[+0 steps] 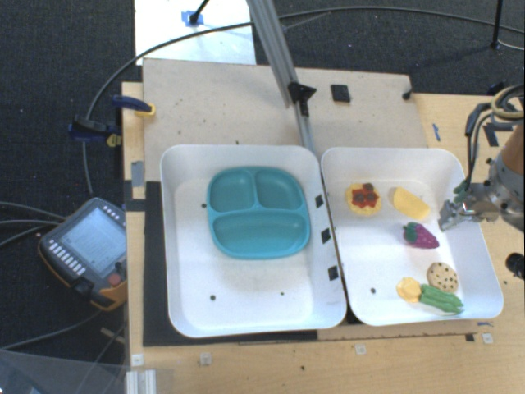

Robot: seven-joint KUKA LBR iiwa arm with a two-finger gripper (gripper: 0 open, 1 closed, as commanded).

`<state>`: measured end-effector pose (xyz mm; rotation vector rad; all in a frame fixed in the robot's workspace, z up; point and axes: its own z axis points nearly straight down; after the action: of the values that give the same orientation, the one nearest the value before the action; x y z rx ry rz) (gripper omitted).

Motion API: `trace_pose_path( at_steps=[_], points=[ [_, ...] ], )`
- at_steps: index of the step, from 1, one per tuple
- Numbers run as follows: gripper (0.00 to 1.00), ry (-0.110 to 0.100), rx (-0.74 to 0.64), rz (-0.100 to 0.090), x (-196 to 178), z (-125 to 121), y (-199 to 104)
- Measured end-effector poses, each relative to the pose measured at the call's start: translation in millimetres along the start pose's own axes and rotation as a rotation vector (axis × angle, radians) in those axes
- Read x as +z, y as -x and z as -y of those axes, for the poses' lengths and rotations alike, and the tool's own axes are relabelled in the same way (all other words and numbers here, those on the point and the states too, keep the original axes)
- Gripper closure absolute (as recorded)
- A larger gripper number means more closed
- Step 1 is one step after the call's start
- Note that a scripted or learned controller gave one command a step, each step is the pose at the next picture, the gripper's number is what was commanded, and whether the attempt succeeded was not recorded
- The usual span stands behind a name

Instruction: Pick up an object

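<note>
Several toy foods lie in the right bin (385, 253): a small pizza (364, 198), a yellow wedge (411, 203), a purple grape bunch (420, 235), a cookie (442, 277), a yellow piece (408, 289) and a green bean pod (442, 300). My gripper (454, 214) hangs at the bin's right rim, just right of the grapes and the yellow wedge. Nothing shows between its fingers.
The left bin (189, 294) holds a teal divided plate (257, 213). A metal pole (275, 39) slants over the bench's back. A teach pendant (86, 251) and cables lie on the floor at left.
</note>
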<state>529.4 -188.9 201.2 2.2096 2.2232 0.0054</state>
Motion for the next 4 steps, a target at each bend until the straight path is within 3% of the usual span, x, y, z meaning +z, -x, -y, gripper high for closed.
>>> trace_pose_path(
  at_steps=[1, 4],
  points=[
    [1.00, 0.000, -0.001, 0.000, -59.7, 6.2, -2.3],
    [1.00, -0.004, -0.002, -0.003, -58.5, -28.6, -156.2]
  ],
)
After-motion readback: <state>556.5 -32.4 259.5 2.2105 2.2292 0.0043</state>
